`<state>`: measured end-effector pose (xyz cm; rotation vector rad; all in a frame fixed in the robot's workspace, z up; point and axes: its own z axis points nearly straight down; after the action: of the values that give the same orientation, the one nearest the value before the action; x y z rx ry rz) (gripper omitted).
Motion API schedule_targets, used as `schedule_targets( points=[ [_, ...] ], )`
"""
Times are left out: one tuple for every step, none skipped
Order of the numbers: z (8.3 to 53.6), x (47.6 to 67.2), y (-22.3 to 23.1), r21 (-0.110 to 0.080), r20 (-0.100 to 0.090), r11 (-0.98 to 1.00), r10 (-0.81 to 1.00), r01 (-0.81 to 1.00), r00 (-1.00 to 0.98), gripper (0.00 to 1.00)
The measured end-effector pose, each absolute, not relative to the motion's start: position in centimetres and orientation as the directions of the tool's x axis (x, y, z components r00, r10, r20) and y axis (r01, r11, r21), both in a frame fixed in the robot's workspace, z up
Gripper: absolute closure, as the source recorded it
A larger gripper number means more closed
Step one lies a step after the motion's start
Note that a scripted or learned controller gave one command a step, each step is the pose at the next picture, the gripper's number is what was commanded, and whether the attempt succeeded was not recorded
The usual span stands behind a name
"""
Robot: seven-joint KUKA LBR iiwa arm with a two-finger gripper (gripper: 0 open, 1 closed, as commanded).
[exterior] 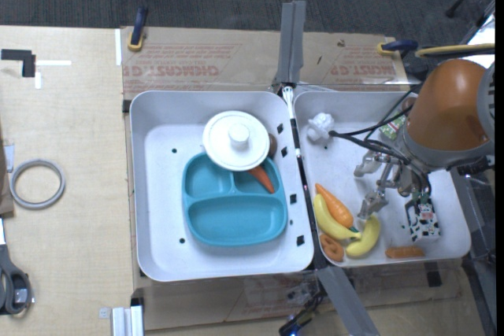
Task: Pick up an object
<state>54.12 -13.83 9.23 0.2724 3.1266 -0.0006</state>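
From my screen I count two bins: the left bin (150, 193) has one blue tray (233, 210) and one white lid (235, 140). In the right bin (449, 236), I see one banana (346, 230) and one carrot (335, 206); the end effector (376, 197) hovers just above the banana, and I cannot tell its opening.

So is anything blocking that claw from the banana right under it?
Nothing visible does. The gripper hangs just above the banana in the right bin. An orange carrot lies across the banana's left end, beside the claw.

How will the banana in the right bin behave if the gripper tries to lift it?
The banana is curved and looks smooth, so it may turn or slip between fingers. It lies against a carrot, which would probably be nudged too. It looks like a stiff toy.
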Motion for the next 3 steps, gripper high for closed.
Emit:
schedule_targets(
  points=[
    [9.4,48.14,-10.13,0.002,-0.012,0.977,0.214,0.214,-0.977,0.0],
    [9.22,47.92,-9.24,0.0,-0.005,0.981,0.196,0.196,-0.981,0.0],
    [10.1,48.03,-9.27,0.0,-0.007,0.981,0.195,0.195,-0.981,1.0]
  ],
)
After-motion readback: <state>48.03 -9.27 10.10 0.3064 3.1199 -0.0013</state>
